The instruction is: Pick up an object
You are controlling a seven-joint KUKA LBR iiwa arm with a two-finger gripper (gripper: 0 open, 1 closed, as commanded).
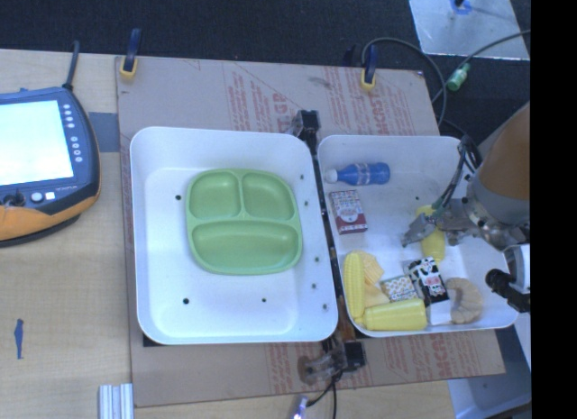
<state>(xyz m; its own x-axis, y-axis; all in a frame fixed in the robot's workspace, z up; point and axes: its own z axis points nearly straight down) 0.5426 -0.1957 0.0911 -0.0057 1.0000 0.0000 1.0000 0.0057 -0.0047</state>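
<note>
Camera view: you are looking down on the desk [63,318], which carries two shallow white bins side by side on a sheet of cardboard. The left bin [162,291] holds one green divided plate [243,221], lying flat near its middle. The right bin [397,151] holds every candidate for pickup, so treat it as the working bin.

Contents of the right bin:
- A blue bottle [359,174] on its side near the far wall.
- A small red-and-white carton [348,211] just beside the wall shared with the left bin.
- A yellow corn cob [356,284] and a yellow block [394,316] at the near left corner, touching or nearly so.
- A black-and-white carton [428,280] and a tan pastry-shaped item [467,301] along the near wall.
- A small yellow piece [434,244] directly under the arm's tip.

The objects lie loose and crowded at the near end. Judge that crowding as a risk: a descent there may strike a neighbour.

The arm [505,169] enters from the right, wrist over the right edge of that bin. The claw [424,228] sits low over the bin, next to the small yellow piece. You cannot tell how far open it is; its tip is small and blurred, and nothing is visibly held in it.

Judged status: the pick is not yet made. The nearest candidate is the small yellow piece.
</note>
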